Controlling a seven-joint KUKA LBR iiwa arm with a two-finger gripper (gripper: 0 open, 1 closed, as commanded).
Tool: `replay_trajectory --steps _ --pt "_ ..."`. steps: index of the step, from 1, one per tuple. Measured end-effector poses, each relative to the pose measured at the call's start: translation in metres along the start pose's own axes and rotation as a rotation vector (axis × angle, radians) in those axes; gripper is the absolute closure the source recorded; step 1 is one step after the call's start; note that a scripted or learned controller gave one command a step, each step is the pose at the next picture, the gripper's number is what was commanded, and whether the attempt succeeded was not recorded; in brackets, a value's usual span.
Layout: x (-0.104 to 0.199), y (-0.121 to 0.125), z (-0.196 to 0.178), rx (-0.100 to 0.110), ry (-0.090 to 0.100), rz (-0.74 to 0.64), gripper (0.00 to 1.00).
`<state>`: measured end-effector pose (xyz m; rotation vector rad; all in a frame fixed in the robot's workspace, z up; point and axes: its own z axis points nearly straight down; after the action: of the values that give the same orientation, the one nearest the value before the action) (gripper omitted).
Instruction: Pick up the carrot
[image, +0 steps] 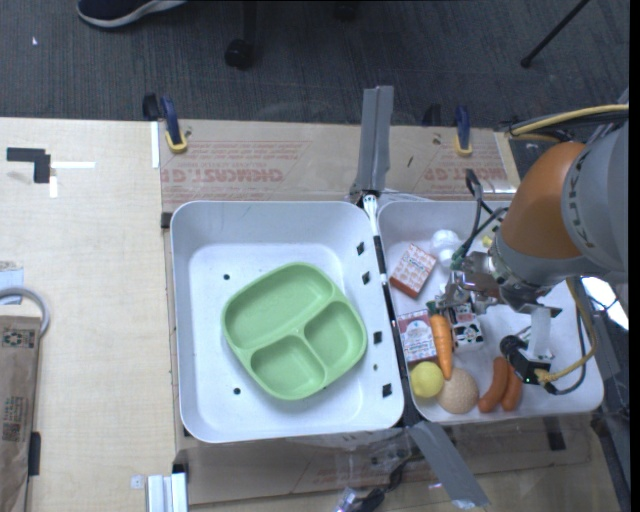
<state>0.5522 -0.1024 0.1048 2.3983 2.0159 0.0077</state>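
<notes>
The carrot (441, 343) is orange with a green top and lies in the right bin (580, 400), pointing toward the front edge. It rests partly on a small red packet (414, 331). My gripper (459, 292) hangs over the middle of the right bin, just behind and slightly right of the carrot's top end. Nothing is visibly held in it. The grey arm with its orange band (545, 215) reaches in from the right and hides part of the bin's back right.
Around the carrot in the right bin lie a yellow lemon (427, 379), a beige round item (458, 394), two sausages (500, 385), an orange box (412, 270) and a white item (443, 240). The left bin (200, 300) holds a green divided plate (293, 330).
</notes>
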Motion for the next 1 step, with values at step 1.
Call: replay_trajectory --steps 1 --pt "0.0134 -0.0173 -0.0861 0.012 -0.001 0.121 1.00"
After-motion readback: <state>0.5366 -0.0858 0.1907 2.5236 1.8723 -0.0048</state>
